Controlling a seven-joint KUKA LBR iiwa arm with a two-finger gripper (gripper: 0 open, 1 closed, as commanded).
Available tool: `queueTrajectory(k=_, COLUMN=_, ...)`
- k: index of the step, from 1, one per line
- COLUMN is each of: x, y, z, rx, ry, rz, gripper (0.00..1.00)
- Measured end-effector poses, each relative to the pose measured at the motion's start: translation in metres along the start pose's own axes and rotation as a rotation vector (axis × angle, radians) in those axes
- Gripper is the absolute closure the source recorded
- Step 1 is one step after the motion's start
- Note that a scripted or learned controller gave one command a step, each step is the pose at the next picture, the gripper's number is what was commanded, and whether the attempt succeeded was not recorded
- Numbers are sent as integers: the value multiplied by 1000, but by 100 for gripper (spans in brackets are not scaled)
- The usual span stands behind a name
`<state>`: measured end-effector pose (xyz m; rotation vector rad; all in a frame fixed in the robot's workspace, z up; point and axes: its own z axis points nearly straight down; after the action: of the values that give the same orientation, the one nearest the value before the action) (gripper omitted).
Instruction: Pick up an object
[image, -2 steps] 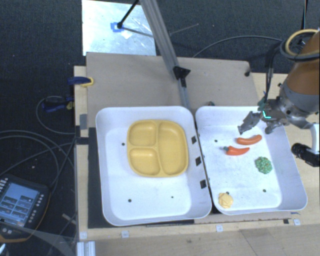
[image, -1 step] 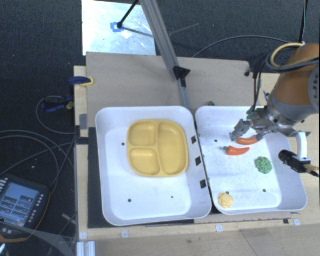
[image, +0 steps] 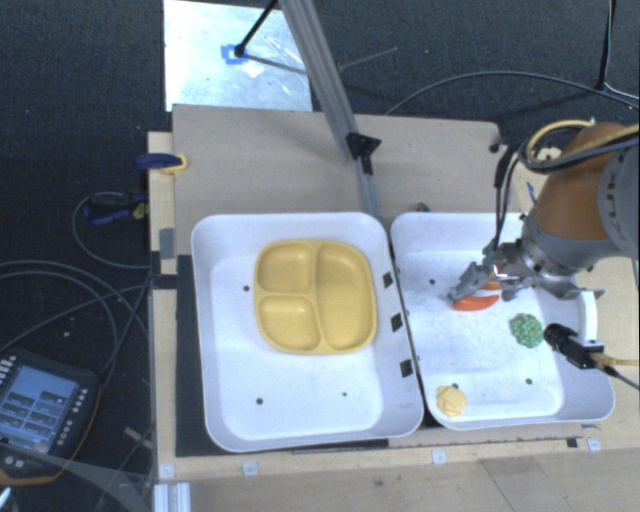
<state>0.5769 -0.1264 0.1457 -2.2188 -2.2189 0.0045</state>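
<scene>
Camera view from above had the gripper (image: 478, 284) down low in the right bin (image: 440, 240), reaching in from the right under the orange-banded arm (image: 578, 196). Its grey fingers (image: 467, 283) sat right over the red-orange object (image: 476, 302), touching or nearly touching its upper edge, but whether they were spread or closed could not be told, and nothing showed clearly between them. That red-orange piece lay on the bin floor near the middle. Just to its right sat a green bumpy object (image: 526, 329), well clear of the fingers. Down at the near left corner rested a small yellow object (image: 451, 400). Over in the left bin (image: 300, 410), a yellow divided plate (image: 315, 296) lay flat
</scene>
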Motion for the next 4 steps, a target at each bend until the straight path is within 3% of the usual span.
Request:
queueTrajectory(k=1, x=0, y=0, z=52, rx=-1, ry=0, rz=-1, gripper=0)
queueTrajectory(k=2, x=0, y=2, z=38, rx=-8, ry=0, rz=0, gripper=100)
queueTrajectory(k=4, x=3, y=17, z=-59, rx=-12, ry=-2, rz=-6, gripper=100)
